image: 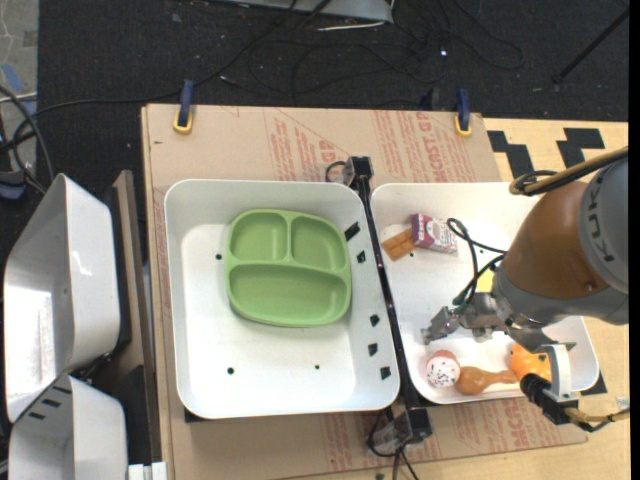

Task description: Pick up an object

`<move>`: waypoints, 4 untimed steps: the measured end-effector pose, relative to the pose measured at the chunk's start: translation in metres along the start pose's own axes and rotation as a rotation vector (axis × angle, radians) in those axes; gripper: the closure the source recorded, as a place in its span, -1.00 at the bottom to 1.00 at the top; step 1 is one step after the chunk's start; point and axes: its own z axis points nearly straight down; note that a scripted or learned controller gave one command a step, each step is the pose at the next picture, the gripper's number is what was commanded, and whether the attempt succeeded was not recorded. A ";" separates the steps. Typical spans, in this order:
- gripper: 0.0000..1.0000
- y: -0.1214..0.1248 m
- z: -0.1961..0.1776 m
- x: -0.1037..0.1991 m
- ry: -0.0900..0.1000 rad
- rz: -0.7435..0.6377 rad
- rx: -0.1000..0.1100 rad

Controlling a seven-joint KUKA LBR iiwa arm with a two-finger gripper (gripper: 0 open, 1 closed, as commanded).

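Observation:
In the right bin (487,194) lie a small purple and white carton (433,232) and a brown block (397,245), both near the far left corner. A toy with a white speckled head (441,371) and an orange handle (486,377) rests by the near wall. My gripper (446,325) hangs low in this bin, just above and behind the speckled head and apart from the carton. The grey arm with its orange band (560,238) covers the bin's right half. I see nothing held in the gripper.
A green divided plate (290,268) lies in the left bin (200,368). An orange piece (527,359) shows under the wrist near the right bin's near wall. A black divider (378,268) runs between the bins. Cables trail over the right bin.

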 end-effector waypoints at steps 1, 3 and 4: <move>1.00 0.001 -0.011 0.000 0.000 0.002 -0.003; 1.00 0.003 -0.116 -0.006 -0.003 -0.005 -0.009; 1.00 0.008 -0.159 -0.006 -0.003 -0.006 -0.009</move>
